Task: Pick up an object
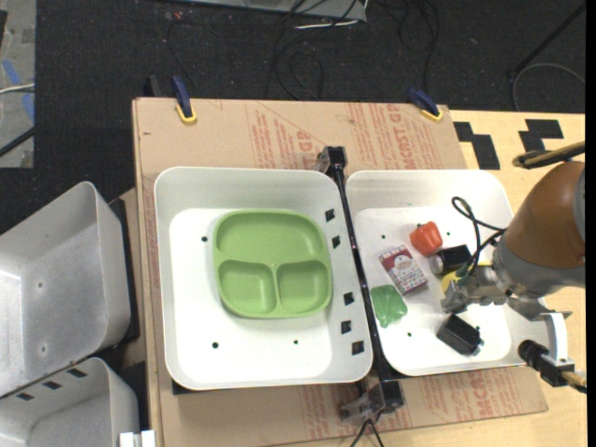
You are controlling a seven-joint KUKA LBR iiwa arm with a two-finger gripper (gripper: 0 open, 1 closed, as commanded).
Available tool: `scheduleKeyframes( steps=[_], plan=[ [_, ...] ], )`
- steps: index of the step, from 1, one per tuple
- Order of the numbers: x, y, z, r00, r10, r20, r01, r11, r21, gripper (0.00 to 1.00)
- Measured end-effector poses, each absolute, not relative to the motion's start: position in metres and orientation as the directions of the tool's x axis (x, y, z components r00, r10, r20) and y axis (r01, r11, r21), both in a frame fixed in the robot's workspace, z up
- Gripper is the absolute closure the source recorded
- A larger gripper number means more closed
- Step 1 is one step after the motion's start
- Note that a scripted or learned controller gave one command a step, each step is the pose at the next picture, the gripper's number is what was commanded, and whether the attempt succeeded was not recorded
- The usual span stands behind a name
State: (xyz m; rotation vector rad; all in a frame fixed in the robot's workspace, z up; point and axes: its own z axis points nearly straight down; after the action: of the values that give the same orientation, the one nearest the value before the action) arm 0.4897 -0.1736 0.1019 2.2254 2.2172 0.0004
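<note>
On my feed the arm (549, 240) comes in from the right edge of the frame and bends down over the right bin (484, 194), its grey wrist ending in the lower right part of that bin. From this slanted view I cannot tell whether the jaws are wide or narrow, and I see nothing held between them. Four loose things lie in this bin, any of which could be picked. A black object (458, 333) lies on the bin floor just below the wrist, near the bin's lower edge. A small maroon and white box (404, 270) lies tilted to the left of the wrist, near the bin's middle. A red-orange object (426, 238) sits just above and to the right of the box, very close to it. A soft-looking green lump (387, 304) rests below the box, close to the bin's left wall. The left bin (177, 250) holds a light green divided plate (273, 264) with three compartments, lying flat near its centre. Both bins sit side by side on a brown worktop (261, 133), with a clamp (184, 105) at its upper left edge and another clamp (426, 107) at its upper right.
</note>
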Motion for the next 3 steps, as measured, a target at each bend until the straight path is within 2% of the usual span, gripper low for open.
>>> scheduleKeyframes(
  steps=[1,2,3],
  plan=[
    [0.498,-0.176,0.162,-0.003,1.000,-0.003,1.000,0.003,0.006,1.00],
    [0.493,-0.181,0.221,-0.003,1.000,-0.003,1.000,0.003,0.007,1.00],
    [0.494,-0.182,0.237,-0.003,1.000,-0.002,1.000,0.003,0.004,1.00]
  ],
)
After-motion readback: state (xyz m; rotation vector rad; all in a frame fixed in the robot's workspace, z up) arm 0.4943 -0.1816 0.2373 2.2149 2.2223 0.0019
